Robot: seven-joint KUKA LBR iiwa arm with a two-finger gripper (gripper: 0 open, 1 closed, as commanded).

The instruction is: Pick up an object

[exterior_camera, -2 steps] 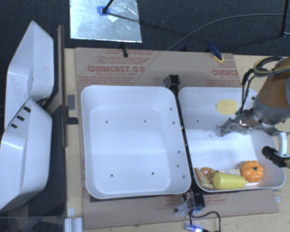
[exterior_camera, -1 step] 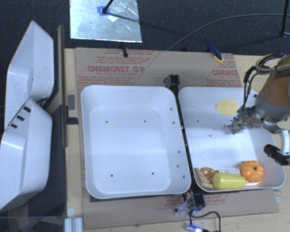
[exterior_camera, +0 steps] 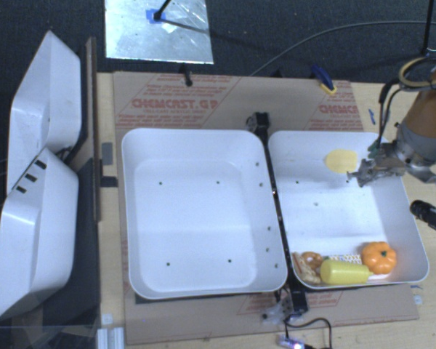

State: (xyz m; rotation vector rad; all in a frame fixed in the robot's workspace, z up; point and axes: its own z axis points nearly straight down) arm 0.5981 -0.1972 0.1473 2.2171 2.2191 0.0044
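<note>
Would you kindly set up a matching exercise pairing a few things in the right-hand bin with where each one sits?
Things:
1. pale yellow disc
2. small orange pumpkin
3. yellow-green squeeze bottle
4. gripper

Places:
A. lying on its side along the right bin's near wall
B. near the bin's far wall, just left of the gripper
C. in the bin's near right corner
D. over the bin's far right part, at the end of the arm

Pairs: 1-B, 2-C, 3-A, 4-D
</note>
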